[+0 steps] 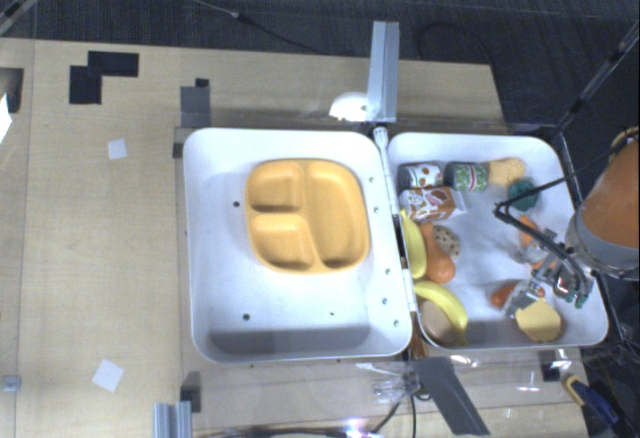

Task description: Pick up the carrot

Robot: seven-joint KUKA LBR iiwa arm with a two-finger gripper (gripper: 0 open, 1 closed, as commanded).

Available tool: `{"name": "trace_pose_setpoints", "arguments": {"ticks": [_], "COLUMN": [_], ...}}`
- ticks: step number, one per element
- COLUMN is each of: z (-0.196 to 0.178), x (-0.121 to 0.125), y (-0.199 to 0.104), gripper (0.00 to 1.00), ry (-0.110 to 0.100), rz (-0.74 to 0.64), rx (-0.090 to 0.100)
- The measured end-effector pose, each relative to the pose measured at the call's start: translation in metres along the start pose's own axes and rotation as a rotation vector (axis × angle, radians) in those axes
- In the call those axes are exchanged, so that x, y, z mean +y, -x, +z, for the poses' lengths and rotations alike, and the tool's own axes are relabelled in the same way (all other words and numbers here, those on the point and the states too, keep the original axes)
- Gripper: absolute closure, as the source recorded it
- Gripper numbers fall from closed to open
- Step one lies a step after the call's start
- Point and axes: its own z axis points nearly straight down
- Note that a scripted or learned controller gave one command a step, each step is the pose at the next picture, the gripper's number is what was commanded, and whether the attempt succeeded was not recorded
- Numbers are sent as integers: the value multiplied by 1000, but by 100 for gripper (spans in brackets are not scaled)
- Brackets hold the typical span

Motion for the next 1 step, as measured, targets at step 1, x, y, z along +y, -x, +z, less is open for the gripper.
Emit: {"name": "trace_pose_setpoints", "arguments": {"ticks": [1], "z": [-13], "x": [3], "y": [3], "gripper": [100], "ry": [3], "rz": [-5], "rx": [-10]}}
